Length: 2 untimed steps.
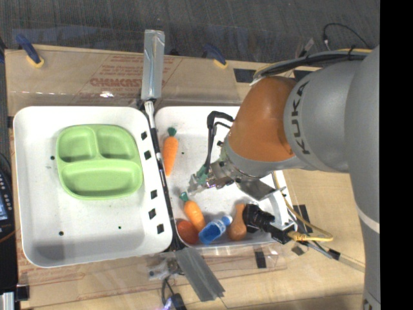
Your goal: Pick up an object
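Far left of the gripper (199,185), well apart from it, the left bin (26,192) holds a green divided plate (99,160), with nothing loose on it that I can see. Nearer, up and left of the gripper, a long carrot (170,154) lies in the right bin (193,118) close to the wall shared with the left bin. Just below the gripper a small carrot (193,213) lies tilted, and below that a reddish round item (186,232) sits against the bin's near wall. A blue bottle (215,229) lies below and slightly right of the gripper, beside the reddish item. Right of the bottle is another orange piece (239,223).

Progress: the pick looks not yet done. The gripper is down inside the right bin near the small carrot, and I see no object held in it. Every candidate object lies on the bin floor. Left to do, as I judge it: close on one item and lift it.

Hard to make out: whether the gripper is released or clenched, can't tell, as it is small and cluttered. The arm (310,128) covers the right part of the right bin. The orange piece is partly hidden, so its identity is unclear.
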Each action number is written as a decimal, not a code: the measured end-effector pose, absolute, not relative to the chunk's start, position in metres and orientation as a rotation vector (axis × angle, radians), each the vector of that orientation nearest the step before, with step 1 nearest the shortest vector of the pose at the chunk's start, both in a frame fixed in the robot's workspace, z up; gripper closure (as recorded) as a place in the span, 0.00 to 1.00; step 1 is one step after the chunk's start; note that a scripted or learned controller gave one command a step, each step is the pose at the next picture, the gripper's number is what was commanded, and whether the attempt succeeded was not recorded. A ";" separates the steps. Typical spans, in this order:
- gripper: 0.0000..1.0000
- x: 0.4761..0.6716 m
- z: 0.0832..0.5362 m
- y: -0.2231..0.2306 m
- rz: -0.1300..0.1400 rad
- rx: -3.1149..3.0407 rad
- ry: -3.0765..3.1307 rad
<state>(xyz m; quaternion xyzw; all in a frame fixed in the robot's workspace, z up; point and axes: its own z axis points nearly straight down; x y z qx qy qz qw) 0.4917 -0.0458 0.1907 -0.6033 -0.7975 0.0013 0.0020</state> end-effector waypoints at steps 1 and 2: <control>0.00 0.512 0.245 -0.043 0.004 -2.069 -2.362; 0.00 0.477 0.295 -0.073 0.001 -2.160 -2.280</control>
